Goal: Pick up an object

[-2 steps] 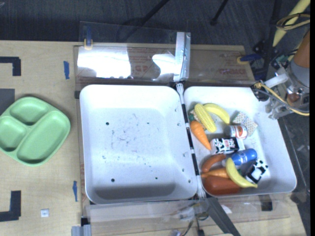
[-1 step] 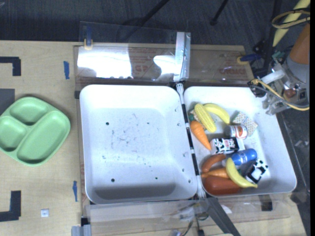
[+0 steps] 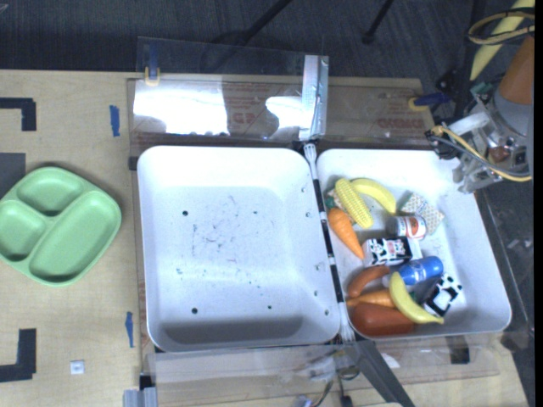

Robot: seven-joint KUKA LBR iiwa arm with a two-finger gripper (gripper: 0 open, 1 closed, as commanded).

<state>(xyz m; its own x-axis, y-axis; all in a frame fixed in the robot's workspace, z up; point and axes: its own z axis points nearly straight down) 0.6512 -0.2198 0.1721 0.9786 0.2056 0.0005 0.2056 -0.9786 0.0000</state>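
The right bin (image 3: 484,253) holds a heap of toy food. A yellow banana (image 3: 373,193) and a corn cob (image 3: 351,203) lie at the back, with an orange carrot (image 3: 345,231) beside them. Nearer the middle are a small red-and-white can (image 3: 411,225) and a black-and-white carton (image 3: 390,249). A blue bottle (image 3: 420,271), a second banana (image 3: 409,303), a reddish sausage (image 3: 367,280) and a checkered piece (image 3: 446,293) lie at the front. My gripper (image 3: 472,170) hangs over the bin's far right corner, apart from all of them, with cables around the wrist.
The left bin (image 3: 153,176) has a scuffed white floor. A green divided plate (image 3: 55,223) rests on the wooden bench at far left. A clear plastic panel (image 3: 225,100) stands behind the bins. Tripod legs cross the dark floor at the back.
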